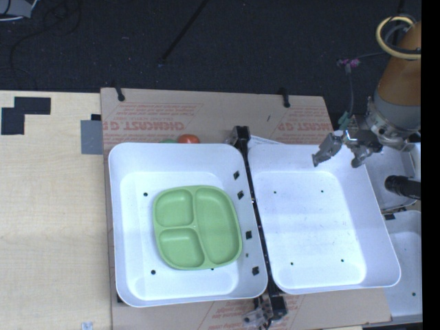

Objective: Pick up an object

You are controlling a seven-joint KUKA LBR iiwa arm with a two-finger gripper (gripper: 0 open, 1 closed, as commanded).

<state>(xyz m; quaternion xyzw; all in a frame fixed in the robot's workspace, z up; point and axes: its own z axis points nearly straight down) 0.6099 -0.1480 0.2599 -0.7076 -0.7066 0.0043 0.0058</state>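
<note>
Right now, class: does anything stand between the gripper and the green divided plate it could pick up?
Yes. The gripper hovers by the right bin's far right corner, fingers open; the green divided plate lies in the left bin, with both bins' adjoining walls between them.

Green three-compartment plate (197, 227) flat in left bin (130, 177), seemingly upright.

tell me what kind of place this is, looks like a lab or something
Most likely a robot test bench in a lab. Two white bins sit side by side, the left bin holding a green divided plate, beside the right bin. A robot arm's gripper hangs at the right bin's far corner, and loose cables run behind.
</note>
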